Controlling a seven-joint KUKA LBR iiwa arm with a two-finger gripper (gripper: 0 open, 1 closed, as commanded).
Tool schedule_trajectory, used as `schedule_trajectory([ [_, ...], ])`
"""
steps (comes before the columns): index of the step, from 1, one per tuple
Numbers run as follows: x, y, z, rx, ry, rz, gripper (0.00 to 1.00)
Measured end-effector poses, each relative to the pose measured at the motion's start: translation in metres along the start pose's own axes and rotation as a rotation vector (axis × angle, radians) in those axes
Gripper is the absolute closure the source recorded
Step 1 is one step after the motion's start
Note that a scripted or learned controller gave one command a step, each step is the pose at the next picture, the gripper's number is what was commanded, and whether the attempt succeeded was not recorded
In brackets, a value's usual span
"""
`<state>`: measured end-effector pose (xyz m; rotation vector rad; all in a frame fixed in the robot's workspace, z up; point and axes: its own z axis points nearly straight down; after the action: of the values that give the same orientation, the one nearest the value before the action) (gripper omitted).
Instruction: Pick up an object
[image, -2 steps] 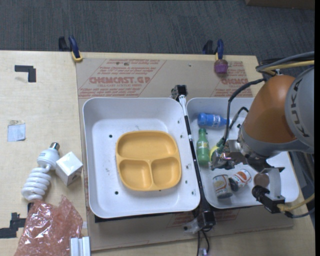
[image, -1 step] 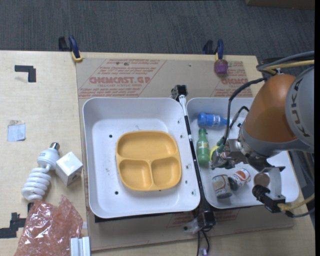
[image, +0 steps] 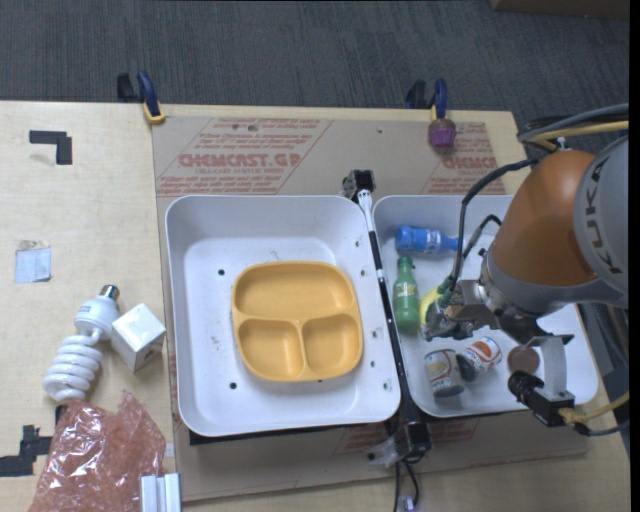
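Observation:
The right bin (image: 480, 405) holds several small objects: a blue bottle (image: 421, 240) at the back, a green bottle (image: 405, 293) by the left wall, a yellow-green item (image: 436, 300) beside it, a small can (image: 441, 373) and a white-and-orange cup (image: 481, 357) near the front. My gripper (image: 450, 318) is low in this bin, just right of the green bottle and above the can. The orange-banded wrist (image: 545, 235) hides much of the bin's right half.
The left bin (image: 200, 390) holds a yellow divided tray (image: 297, 320). On the bench to the left lie a spiral light bulb (image: 80, 350), a white cube (image: 138, 336) and a crinkled pink bag (image: 95, 455). A purple object (image: 442, 132) sits behind the bins.

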<state>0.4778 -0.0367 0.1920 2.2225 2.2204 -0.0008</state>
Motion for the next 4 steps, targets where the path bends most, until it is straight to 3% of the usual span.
schedule_trajectory([
  [1, 0.012, 0.001, -0.020, -0.004, -0.001, -0.003, 1.00],
  [2, 0.021, 0.063, -0.009, -0.001, -0.001, -0.003, 1.00],
  [3, 0.083, 0.145, -0.031, 0.000, -0.002, -0.003, 1.00],
  [4, 0.135, 0.127, -0.051, 0.000, -0.001, -0.003, 1.00],
])
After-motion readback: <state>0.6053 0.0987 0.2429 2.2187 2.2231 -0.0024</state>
